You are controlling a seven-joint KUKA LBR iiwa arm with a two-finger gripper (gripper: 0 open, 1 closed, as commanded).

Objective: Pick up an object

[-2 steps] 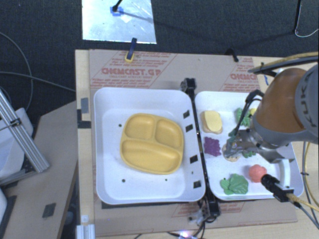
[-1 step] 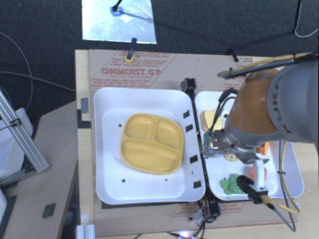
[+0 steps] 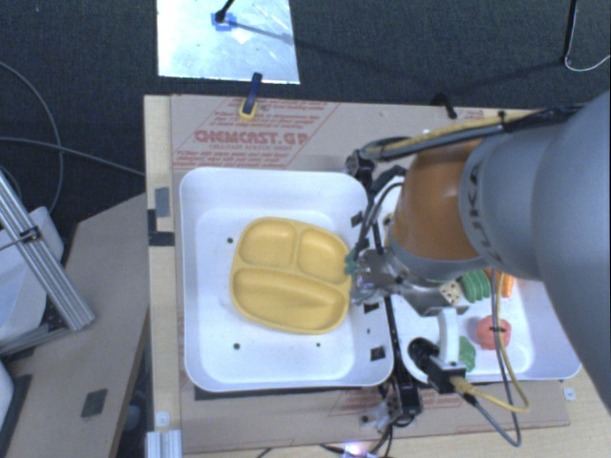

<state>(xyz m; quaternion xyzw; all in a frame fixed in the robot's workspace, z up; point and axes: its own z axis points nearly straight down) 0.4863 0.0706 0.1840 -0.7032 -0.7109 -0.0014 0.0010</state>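
From the fixed camera above the bench, the grey arm (image 3: 535, 198) swept in from the right, its orange band (image 3: 434, 208) hanging over the seam between the two white bins. The gripper (image 3: 368, 277) sat low at the left bin's right wall, just beside the right rim of the yellow divided plate (image 3: 289, 275). Whether it was spread or closed could not be told; the wrist hid that part. Nothing could be seen held.

The plate lay flat in the middle of the left bin (image 3: 205, 256), three compartments up. Over in the right bin (image 3: 549, 356), mostly under the arm, there was a green toy (image 3: 474, 286), a red piece (image 3: 494, 332) near the front, and a sliver of orange (image 3: 505, 284) beside the green one. A black-and-white part (image 3: 434, 346) showed at the front of that bin; toy or arm fitting, hard to say.

The step looked like an approach on the plate's near edge. To do it well, the grasp would want to straddle the raised rim rather than press on the flat, coming down clear of the bin wall, which stood very close there. A shallow plate like that tends to tip or slide when pinched at one side, so a firm bite well onto the rim and a slow, level lift seemed the sound choice.
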